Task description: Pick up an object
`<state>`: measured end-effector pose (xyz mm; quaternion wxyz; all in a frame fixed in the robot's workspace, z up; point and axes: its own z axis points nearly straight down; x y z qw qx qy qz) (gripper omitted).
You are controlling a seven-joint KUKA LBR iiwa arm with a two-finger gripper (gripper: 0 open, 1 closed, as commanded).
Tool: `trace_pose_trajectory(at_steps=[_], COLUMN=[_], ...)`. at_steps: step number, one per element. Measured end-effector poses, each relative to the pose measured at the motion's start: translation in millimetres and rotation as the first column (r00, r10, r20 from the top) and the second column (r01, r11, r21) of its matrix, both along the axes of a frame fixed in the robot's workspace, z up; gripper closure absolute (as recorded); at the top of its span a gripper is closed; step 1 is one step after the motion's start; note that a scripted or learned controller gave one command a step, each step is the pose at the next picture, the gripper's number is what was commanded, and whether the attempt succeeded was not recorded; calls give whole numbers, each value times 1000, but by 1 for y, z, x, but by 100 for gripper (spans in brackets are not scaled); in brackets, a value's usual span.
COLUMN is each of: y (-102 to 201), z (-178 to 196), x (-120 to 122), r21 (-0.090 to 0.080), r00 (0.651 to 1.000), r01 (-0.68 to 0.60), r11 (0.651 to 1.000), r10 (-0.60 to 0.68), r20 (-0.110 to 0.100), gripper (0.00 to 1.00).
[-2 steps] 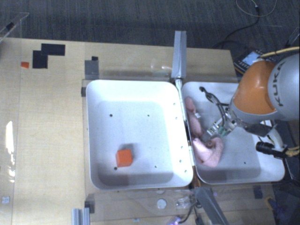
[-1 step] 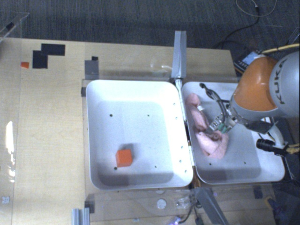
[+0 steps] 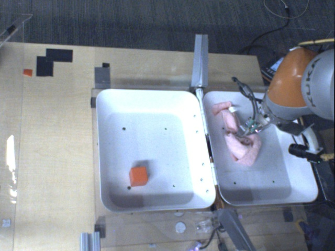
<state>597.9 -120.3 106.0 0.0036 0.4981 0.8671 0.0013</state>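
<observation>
Object: pink cloth [image 3: 236,138], crumpled, in the right bin [image 3: 272,184], upper-left part of its floor.
Long axis: runs from the bin's upper-left corner toward the bin's middle; narrow end points up-left, broader bunched end lies lower right.
Jaws [image 3: 248,130]: low over the cloth's middle, at its right edge; cannot tell how far open, or whether cloth is between them.
Arm [image 3: 303,88]: grey with orange band, reaching in from the right.
Left bin [image 3: 157,109]: orange cube [image 3: 138,176] near its lower-left corner.
Desk [image 3: 52,150]: pale wood, black markers at upper left.
Room: dark carpet beyond the desk, a cable lying on it.
</observation>
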Motion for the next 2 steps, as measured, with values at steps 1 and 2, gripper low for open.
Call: trace_pose_trajectory(at_steps=[1,2], y=[0,29], z=[0,-11], x=[0,3], r21=[0,-3], r00=[1000,1000], r01=[0,-19], r11=[1000,1000], r10=[0,19], r20=[0,16], gripper=[0,0])
